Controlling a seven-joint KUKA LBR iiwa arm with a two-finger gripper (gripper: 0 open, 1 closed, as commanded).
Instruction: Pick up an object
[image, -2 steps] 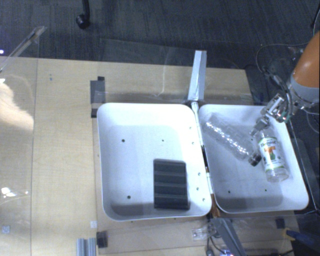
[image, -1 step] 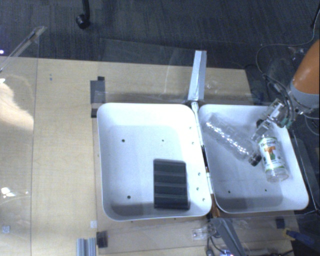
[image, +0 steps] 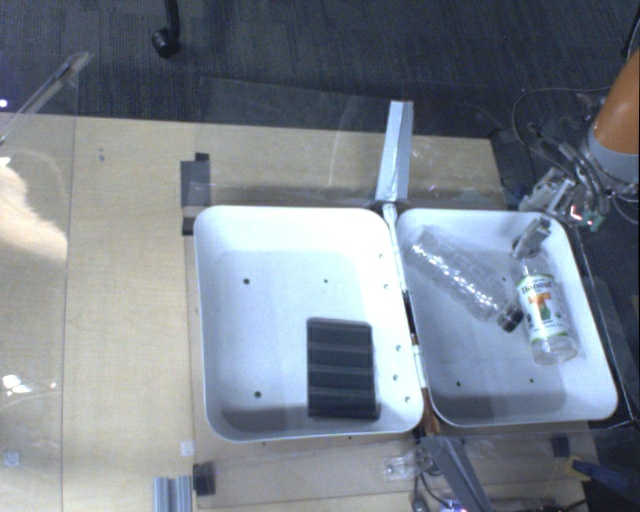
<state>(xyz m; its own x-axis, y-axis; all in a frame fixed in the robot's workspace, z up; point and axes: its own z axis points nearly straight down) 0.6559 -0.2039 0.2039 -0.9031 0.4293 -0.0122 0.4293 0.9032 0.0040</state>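
Lying across a pale wooden table (image: 110, 330) are two shallow white plastic bins, side by side and touching along their inner walls. Beyond the table's far edge a dark carpeted floor (image: 300, 40) is showing, and sheets of clear plastic are glinting over the table's left part. The left bin (image: 225, 250) is holding a black ribbed rectangular block (image: 341, 368), which is lying flat near the front right corner. The right bin (image: 590, 385) is holding two things: a clear plastic bottle (image: 455, 272) lying on its side, slanting from the back left toward the middle, and a small clear bottle with a white, green and orange label (image: 545, 315), lying near the right wall with its dark cap pointing toward the first bottle. The grey arm with its orange band (image: 615, 125) is reaching in from the upper right, and its pincer (image: 533, 235) is hanging above the right bin's back right corner, gripping nothing; whether it is spread or closed, I cannot tell.
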